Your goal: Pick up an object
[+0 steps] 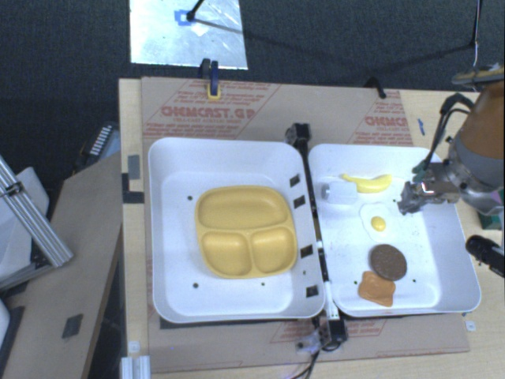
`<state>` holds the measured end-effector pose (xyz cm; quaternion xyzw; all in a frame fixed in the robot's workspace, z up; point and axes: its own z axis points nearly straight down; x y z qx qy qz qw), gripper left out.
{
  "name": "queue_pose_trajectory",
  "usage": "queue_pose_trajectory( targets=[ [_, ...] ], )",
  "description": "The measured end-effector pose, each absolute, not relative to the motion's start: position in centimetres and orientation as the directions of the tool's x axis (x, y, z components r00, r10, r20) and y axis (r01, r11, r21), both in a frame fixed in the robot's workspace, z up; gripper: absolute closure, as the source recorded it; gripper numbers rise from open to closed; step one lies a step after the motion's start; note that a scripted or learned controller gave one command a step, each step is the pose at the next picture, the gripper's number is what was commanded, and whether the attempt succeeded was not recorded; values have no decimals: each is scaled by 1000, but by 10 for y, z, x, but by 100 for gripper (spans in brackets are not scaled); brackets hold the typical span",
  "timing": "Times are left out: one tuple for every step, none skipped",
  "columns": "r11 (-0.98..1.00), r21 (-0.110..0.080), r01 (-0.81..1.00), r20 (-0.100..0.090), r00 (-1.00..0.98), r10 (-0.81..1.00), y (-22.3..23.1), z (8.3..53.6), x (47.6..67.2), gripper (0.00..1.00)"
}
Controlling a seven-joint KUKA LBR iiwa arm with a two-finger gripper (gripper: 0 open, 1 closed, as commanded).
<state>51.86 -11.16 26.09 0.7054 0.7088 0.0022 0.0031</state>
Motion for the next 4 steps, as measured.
queue_pose_trajectory(
  targets=[
    [8, 2, 1000, 1, -8, 1000, -63, 245, 518, 100],
    [9, 1, 1000, 1, -9, 1000, -15, 239, 501, 100],
    [10, 0, 1000, 2, -10, 1000, 37, 224, 494, 100],
    [11, 2, 1000, 2, -11, 1000, 92, 232, 497, 100]
  ],
)
